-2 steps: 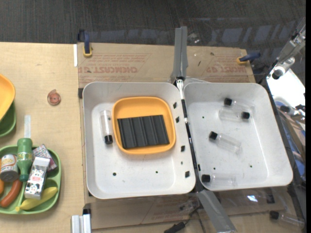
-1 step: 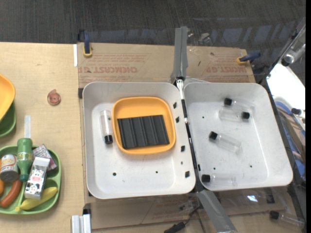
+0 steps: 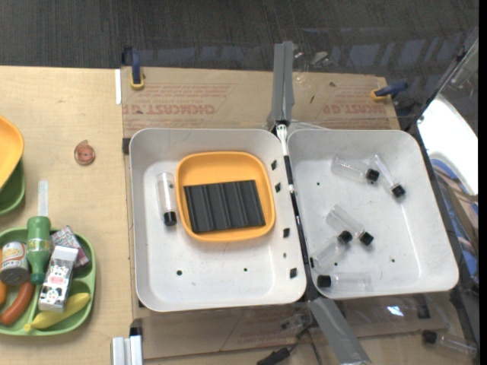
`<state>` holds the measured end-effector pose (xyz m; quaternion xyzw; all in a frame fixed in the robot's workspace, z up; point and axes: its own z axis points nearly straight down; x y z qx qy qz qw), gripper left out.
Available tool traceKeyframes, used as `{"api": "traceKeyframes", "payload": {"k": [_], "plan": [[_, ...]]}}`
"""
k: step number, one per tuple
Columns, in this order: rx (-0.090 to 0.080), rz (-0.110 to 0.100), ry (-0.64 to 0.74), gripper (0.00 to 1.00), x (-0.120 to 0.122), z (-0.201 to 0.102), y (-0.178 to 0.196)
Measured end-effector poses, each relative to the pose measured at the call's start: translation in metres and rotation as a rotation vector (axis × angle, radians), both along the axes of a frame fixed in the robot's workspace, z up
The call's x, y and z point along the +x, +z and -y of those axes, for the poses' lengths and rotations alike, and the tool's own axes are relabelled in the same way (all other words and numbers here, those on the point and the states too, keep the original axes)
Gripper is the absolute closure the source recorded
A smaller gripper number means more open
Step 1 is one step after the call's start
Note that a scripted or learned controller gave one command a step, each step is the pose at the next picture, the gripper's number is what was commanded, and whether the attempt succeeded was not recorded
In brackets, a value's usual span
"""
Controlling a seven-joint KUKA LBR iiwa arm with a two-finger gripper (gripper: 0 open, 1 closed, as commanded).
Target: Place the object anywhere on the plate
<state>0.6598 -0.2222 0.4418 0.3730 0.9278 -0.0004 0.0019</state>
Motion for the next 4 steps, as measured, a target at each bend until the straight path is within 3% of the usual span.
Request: {"api": "traceKeyframes", "payload": {"k": [2,3,4], "plan": [[0.0,0.0,0.449,0.0,-0.009,-0.001,-0.167],[0.0,0.0,0.736,0.0,-0.011,-0.001,-0.201],[-0.002,0.002,0.954,0.0,-0.004,-0.001,-0.201]]}}
